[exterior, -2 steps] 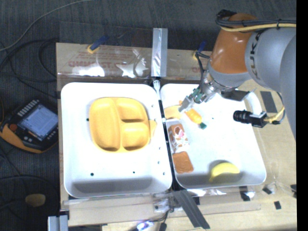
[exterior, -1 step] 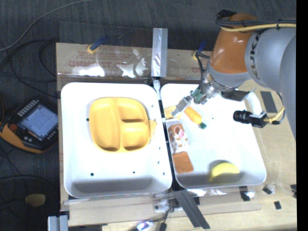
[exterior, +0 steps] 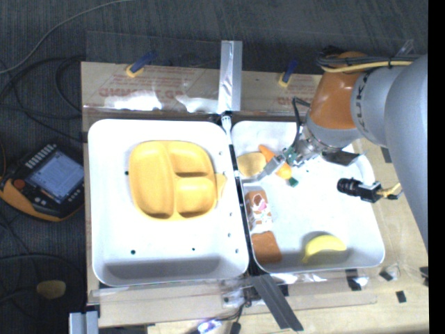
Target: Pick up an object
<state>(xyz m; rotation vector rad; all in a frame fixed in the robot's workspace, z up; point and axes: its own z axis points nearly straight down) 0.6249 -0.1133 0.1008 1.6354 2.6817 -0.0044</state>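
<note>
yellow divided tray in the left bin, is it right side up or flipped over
Flipped over, it seems. The yellow divided tray shows three compartments bulging up as rounded humps with grooves between them, not hollows. It lies flat on the left bin floor.

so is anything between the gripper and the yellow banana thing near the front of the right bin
Nothing visible does. The gripper hangs over the right bin's back left; bare white floor lies between it and the yellow piece.

Two bins side by side: the left bin (exterior: 104, 256) holds a divided tray (exterior: 172, 178), lying toward its back. In the right bin (exterior: 368, 256), the gripper (exterior: 286, 160) sits at the back left, a banana (exterior: 324, 245) front right, a pastry (exterior: 264, 245) front left, and a wrapped snack (exterior: 258, 208) just behind the pastry.
</note>
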